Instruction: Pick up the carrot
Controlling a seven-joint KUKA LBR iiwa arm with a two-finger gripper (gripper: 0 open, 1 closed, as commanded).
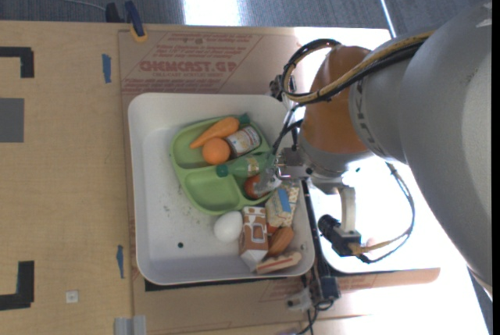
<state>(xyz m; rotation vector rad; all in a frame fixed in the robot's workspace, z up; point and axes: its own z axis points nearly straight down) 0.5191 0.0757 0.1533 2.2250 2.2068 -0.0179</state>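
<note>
Grey arm (437, 115) with orange band enters from right, covers most of right bin. White left bin (152, 193) holds green divided tray (199, 189). Orange carrot (216, 131) lies in tray's upper compartment, touching orange ball (216, 151), small jar (244, 140) beside it. Gripper (269, 176) sits at tray's right edge, lower right of carrot, apart from it; pincer state cannot be told. White egg (228, 227) and snack packets (269, 236) lie below tray.
</note>
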